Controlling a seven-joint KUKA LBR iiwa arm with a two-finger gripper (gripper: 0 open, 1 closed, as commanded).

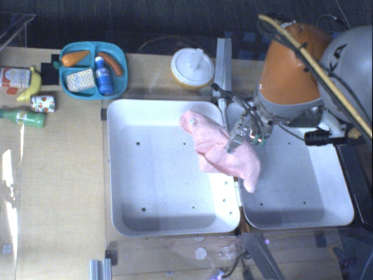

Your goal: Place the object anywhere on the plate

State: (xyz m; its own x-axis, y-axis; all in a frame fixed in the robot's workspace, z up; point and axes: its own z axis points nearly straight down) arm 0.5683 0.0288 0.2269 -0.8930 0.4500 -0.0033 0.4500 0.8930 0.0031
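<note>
A: Where is the pink cloth (224, 149) found?

B: It is draped over the divider between the 2 bins, mostly in the left bin (151, 174), with 1 corner hanging toward the right bin (315, 185). The gripper (242, 136) is seen at its right part; whether the fingers are open or closed on it cannot be told.

A: How much is judged done?

B: Little: no plain plate can be made out, so placement remains. Open floor is offered leftward; the divider could snag the cloth.
</note>
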